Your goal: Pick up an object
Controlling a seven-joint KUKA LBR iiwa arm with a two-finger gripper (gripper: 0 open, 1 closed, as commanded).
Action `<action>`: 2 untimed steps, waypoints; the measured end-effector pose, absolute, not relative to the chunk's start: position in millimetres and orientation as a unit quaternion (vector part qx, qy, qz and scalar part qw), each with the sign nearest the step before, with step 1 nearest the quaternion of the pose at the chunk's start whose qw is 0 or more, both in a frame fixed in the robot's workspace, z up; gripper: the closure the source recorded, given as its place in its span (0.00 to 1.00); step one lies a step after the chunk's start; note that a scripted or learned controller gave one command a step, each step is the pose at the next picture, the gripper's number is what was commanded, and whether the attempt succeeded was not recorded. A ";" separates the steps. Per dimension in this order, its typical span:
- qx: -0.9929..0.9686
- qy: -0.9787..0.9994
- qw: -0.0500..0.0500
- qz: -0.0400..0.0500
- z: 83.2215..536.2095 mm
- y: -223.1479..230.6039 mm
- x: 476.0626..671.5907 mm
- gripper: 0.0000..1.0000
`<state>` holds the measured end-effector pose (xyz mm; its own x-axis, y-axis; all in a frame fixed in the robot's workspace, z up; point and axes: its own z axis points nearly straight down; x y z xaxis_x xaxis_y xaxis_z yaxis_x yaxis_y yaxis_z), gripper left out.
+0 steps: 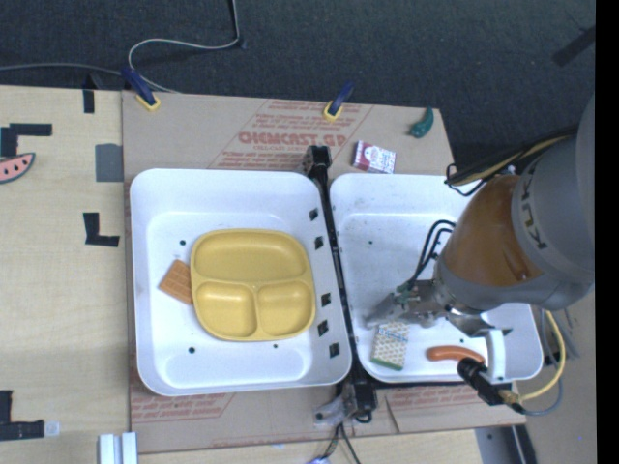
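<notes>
A yellow divided tray (253, 284) lies in the left bin (160, 201), with a thin brown wafer-like piece (177, 280) tucked at its left edge. In the right bin (387, 196) a small green-and-white patterned packet (392, 345) lies near the front wall. An orange sausage-shaped piece (452, 354) lies to the packet's right. My gripper (395, 306) reaches down just above the packet, at the bin floor. The wrist and arm body (503, 249) cover much of the right bin's right half.
A small red-and-white packet (372, 157) lies on the cardboard behind the right bin. A teal clip (421, 123) and yellow clamps (338, 102) sit at the cardboard's far edge. A black divider (327, 259) runs between the bins.
</notes>
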<state>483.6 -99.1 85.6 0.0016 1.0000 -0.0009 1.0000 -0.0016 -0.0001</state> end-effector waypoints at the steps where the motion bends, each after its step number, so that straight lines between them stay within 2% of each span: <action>1: 0.708 0.706 0.002 0.000 95.6 -99.8 484.5 1.00; 2: 0.708 0.706 0.001 0.000 104.7 -99.2 484.5 1.00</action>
